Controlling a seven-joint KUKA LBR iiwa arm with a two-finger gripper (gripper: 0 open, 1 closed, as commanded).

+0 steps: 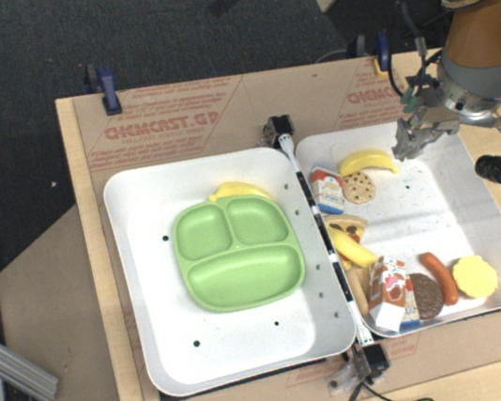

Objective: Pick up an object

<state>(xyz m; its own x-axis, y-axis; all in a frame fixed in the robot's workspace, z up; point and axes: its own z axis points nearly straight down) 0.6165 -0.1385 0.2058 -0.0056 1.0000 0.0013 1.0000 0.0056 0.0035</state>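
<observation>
The left white bin (159, 334) lies far to the left of the fingers and holds a green divided plate (237, 250) with three compartments. A yellow banana-like piece (239, 189) peeks out from behind the plate's far edge, touching it. Black clips (279, 129) sit along the seam between the two bins, left of the fingers.

The right white bin (466, 206) carries the loose things. Nearest the seam, a small red and white carton (328, 190) lies left of and slightly below the fingers. Just beside it rests a round cookie (358, 187), and above the cookie a curved yellow banana (367, 162), whose right tip lies just left of the fingers; whether they touch cannot be told. Lower down, well below and left of the fingers, a second banana (349, 247) lies at a slant along the seam. In the bin's near corner sits a cluster: a red and white packet (392, 295), a dark brown round cookie (427, 295) touching it, a red sausage (440, 275) just beside that, and a yellow round piece (475, 276) at the sausage's right.

The gripper (409, 143) hangs over the far part of the right bin, pointing down toward the bin floor beside the banana's tip. Its fingers look close together, but whether they are closed or parted cannot be told, and nothing is seen between them. The grey arm (482, 51) with its orange band rises to the right, above the brown surface (109, 266).
</observation>
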